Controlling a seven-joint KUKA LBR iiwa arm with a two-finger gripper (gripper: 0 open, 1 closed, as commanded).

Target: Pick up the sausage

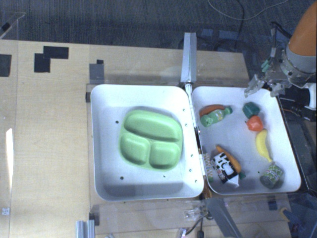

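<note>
The sausage [210, 108] is a short red-brown curved piece in the right bin [292, 180], at its back left. It lies right behind a green bottle [219, 116] and touches it. My gripper [263, 88] hangs over the bin's back right corner, up and to the right of the sausage and well apart from it. Its two fingers [252, 88] are spread open with nothing between them.
In the right bin there are also a teal piece [251, 109], an orange-red piece [255, 124], a yellow banana [262, 145], a can [271, 175], an orange carrot-like stick [229, 158] and a black-and-white carton [225, 169]. The left bin [101, 182] holds a green divided plate [151, 139].
</note>
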